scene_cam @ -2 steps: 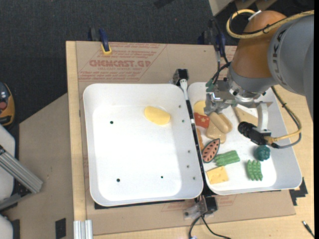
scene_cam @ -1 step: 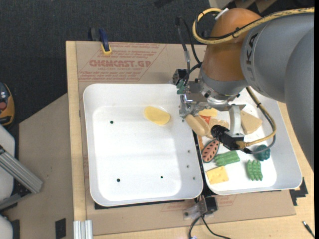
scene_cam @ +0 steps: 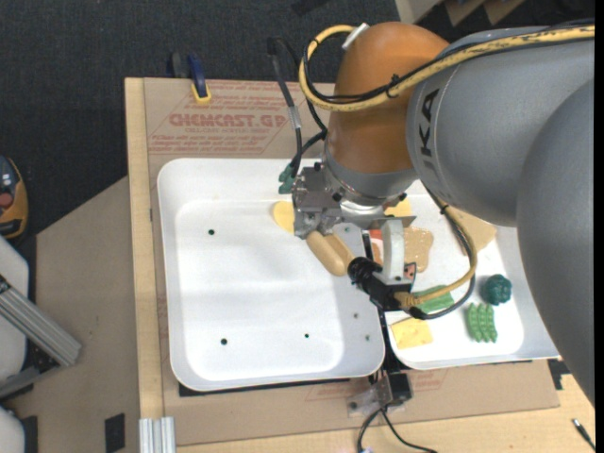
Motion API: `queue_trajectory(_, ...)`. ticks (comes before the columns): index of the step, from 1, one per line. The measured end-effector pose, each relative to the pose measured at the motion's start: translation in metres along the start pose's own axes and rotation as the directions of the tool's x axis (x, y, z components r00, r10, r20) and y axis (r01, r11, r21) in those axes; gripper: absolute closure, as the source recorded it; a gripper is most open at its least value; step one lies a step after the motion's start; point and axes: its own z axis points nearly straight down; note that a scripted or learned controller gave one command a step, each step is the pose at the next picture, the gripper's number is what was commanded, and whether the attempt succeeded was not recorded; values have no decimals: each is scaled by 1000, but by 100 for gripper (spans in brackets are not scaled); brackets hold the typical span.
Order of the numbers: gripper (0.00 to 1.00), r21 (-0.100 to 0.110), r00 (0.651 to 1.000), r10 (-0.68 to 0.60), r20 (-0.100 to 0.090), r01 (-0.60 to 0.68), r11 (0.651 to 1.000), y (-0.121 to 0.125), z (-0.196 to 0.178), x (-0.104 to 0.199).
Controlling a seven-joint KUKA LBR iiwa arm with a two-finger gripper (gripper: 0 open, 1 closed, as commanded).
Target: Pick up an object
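A: Panel layout. Which bin does the gripper (scene_cam: pixel 313 225) occupy?

B: It hangs over the right part of the left bin (scene_cam: pixel 189 253), close to the wall shared with the right bin (scene_cam: pixel 533 347). The grey arm (scene_cam: pixel 510 111) with its orange band enters from the right.

A: Position of the candidate object?

B: A tan roll (scene_cam: pixel 331 252) lies tilted on the floor of the left bin. Its upper end runs under the gripper housing and its lower end points toward the shared wall. A flat yellow piece (scene_cam: pixel 282 217) lies just beside the gripper on the other side.

A: State of the grasp?

B: It cannot be told. The housing hides the tips, so whether the roll is clamped, touched or merely underneath is not visible.

A: Contents of the right bin?

B: A green broccoli floret (scene_cam: pixel 497 289), a ridged green piece (scene_cam: pixel 481 322), a green pod (scene_cam: pixel 436 301) and a yellow wedge (scene_cam: pixel 411 333), all well apart from the gripper.
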Motion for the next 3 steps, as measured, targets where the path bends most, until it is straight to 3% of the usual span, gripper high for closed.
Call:
queue_trajectory(1,100,-5,1000,1,-1,-1,1000,-20,-56,57)
queue_trajectory(2,100,-14,1000,0,-6,0,1000,-45,-190,93)
queue_trajectory(3,100,-4,1000,5,0,-5,1000,-56,-229,91)
